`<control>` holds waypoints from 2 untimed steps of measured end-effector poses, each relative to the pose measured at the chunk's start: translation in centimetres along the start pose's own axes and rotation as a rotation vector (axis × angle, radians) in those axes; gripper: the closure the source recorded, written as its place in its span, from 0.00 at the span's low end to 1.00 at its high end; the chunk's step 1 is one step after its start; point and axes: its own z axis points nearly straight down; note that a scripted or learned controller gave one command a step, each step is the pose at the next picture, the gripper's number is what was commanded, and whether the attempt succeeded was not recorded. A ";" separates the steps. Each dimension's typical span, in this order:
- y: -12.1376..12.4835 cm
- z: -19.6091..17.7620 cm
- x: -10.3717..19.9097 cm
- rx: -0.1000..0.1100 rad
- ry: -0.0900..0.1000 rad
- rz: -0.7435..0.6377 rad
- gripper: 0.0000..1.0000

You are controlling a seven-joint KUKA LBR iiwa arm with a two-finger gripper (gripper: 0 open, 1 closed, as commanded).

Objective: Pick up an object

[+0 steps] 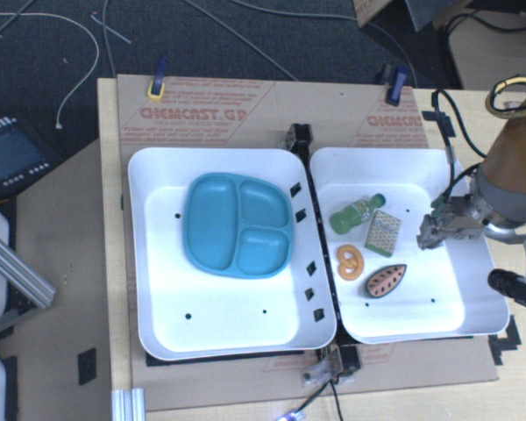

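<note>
One "GIGACAST" print [194, 112] behind white bins [149, 235]

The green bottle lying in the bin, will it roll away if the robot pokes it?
Probably a bit. The green bottle lies on its side and looks round, so a push across it may roll it. The patterned packet sits close beside it and might stop it. It looks small, likely light.

Divided plate [238, 224] in left bin [149, 261] — four small items [373, 246] in right bin [456, 314]

Right bin: green bottle [357, 214], speckled packet [383, 232], pretzel [350, 262], seed-shaped toy [386, 281].
</note>
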 end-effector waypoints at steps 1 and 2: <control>0.2 -5.4 0.0 -0.001 0.000 0.000 1.00; 0.4 -10.9 -0.1 -0.001 -0.001 0.000 1.00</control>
